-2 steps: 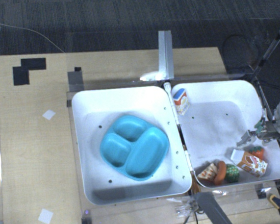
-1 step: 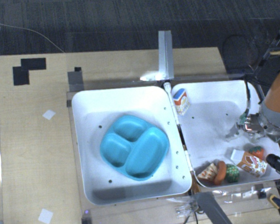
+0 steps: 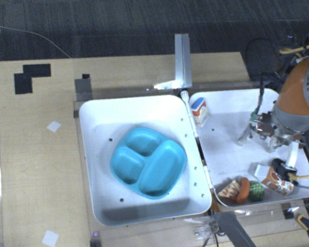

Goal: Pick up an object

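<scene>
Near edge of the desk [image 3: 34, 175]: right bin [image 3: 228, 156] holds a clutter along its near wall, a brown-orange item [image 3: 237, 189] touching a green toy [image 3: 256, 191], and just right of them a brown-white packet [image 3: 277, 182] with a small white piece [image 3: 258, 169] beside it. Left bin [image 3: 100, 152] holds a blue divided tray [image 3: 149, 161] in its middle, nothing else on it.

Mid right bin: end effector [image 3: 264, 131] hangs low over bare floor near the right wall, arm [image 3: 301, 98] with orange band above it. Fingers too small and tangled with cables, cannot tell if spread or closed; nothing seen between them.

Far corner of right bin, by the divider: small white carton [image 3: 199, 110] with blue-red print, tilted against the wall.

Step, as judged: approach or search, no grasp yet. Nearest candidates are the white piece and packet, toward the near wall. Next move calls for shifting toward the near edge, lining up over one item, and descending clear of the wall.
</scene>
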